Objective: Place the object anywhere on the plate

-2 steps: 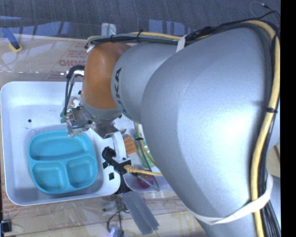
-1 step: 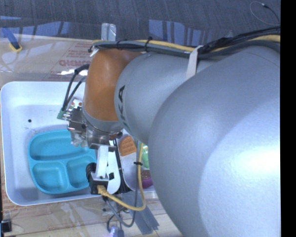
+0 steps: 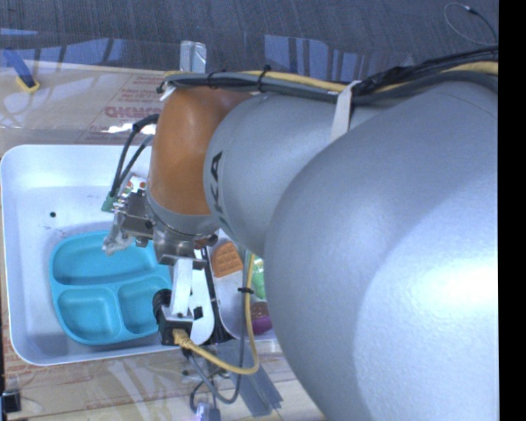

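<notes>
The grey arm [image 3: 368, 235] reaches in from 3 o'clock and covers most of the right half of the bench [image 3: 70, 103]. The left bin [image 3: 26, 174] holds a blue plate [image 3: 88, 310] with three compartments, lying toward the bin's 6 o'clock side. The claw [image 3: 116, 240] hangs at the plate's 12 o'clock rim, over the long upper compartment, close to or touching the rim. Seen from above it is blocked by the wrist, so I cannot tell whether it is open or closed, or whether it carries anything. At 3 o'clock from the plate, in the narrow gap beside the arm, three things peep out: an orange-brown item [image 3: 226, 258], a green item [image 3: 259, 281] below it and a purple item [image 3: 261, 324] lower still. The object to be placed is possibly one of these.
</notes>
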Controlling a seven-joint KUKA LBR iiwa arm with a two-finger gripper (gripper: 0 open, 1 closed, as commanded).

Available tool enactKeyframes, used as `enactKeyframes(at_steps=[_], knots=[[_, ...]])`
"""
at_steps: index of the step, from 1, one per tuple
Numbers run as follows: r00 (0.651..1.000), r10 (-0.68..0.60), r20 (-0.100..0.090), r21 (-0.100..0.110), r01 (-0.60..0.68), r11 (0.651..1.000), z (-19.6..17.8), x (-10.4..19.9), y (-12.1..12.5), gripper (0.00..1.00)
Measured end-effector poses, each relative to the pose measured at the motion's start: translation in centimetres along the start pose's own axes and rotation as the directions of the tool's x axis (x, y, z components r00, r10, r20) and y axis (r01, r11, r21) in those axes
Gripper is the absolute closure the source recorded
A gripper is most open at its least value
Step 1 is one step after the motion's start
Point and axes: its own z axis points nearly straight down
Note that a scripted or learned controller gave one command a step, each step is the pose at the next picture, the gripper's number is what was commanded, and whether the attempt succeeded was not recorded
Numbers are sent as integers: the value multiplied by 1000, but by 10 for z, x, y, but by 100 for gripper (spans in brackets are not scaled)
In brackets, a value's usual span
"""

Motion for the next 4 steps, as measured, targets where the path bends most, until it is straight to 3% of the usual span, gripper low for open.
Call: enactKeyframes(at_steps=[1, 2, 3, 4], knots=[[965, 263, 2, 4, -263, 965, 39, 5, -12, 0], [914, 406, -2, -1, -406, 914, -62, -27, -2, 0], [904, 427, -2, -2, -427, 904, -151, -71, 38, 0], [633, 774, 4, 3, -774, 633, 57, -41, 34, 0]])
